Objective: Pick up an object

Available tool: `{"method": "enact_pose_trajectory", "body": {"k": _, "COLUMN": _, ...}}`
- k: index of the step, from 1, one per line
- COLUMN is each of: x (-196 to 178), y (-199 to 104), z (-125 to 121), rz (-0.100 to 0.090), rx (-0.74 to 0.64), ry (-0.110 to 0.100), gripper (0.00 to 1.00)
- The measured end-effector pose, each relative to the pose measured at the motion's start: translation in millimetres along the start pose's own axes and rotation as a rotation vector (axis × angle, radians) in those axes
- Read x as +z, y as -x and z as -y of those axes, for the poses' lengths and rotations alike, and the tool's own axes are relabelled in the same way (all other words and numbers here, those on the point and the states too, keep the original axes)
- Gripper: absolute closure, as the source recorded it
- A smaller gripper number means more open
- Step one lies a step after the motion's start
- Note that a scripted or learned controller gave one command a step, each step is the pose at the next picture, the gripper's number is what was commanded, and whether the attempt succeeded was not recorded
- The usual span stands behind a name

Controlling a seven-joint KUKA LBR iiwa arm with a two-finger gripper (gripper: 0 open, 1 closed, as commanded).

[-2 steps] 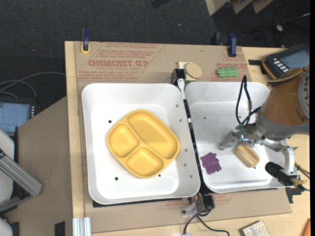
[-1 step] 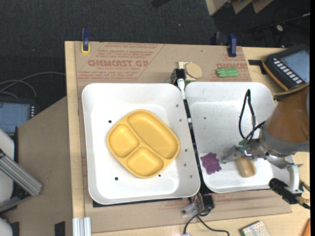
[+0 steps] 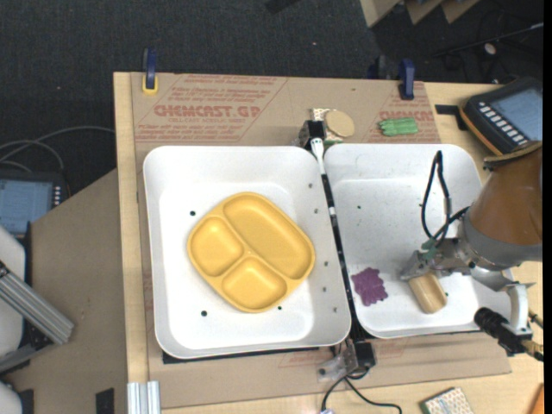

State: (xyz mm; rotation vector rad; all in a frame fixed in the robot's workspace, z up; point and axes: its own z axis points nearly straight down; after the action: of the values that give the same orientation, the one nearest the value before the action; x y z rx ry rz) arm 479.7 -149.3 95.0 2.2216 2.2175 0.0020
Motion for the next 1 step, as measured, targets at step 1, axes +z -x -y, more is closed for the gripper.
{"method": "enact_pose_trajectory", "body": {"k": 1, "x": -95.8, "y": -82.4, "z": -74.7, "rz": -0.002, "rx": -0.014, "ry": 0.013, "gripper": 1.0}}
